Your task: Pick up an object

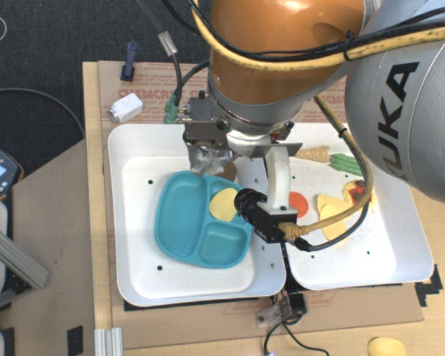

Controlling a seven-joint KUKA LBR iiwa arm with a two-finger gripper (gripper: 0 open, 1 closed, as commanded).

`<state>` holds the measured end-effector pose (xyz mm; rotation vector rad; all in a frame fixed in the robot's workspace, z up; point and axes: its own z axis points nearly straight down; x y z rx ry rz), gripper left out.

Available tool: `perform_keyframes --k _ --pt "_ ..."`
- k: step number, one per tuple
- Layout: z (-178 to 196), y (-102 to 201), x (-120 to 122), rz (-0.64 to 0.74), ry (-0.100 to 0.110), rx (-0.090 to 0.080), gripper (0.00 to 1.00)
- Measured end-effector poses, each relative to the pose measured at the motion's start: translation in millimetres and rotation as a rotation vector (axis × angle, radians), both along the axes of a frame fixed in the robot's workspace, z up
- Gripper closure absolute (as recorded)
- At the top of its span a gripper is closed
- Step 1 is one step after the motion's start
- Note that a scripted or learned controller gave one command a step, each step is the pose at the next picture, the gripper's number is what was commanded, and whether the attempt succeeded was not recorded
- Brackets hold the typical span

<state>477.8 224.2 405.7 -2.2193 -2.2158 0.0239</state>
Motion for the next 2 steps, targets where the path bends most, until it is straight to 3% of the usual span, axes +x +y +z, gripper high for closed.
perform_keyframes --k 1,2 --pt "138 0 2 0.004 -0.031 0.015 1.00" --pt "-7 0 0 0.000 0.001 0.000 1.00"
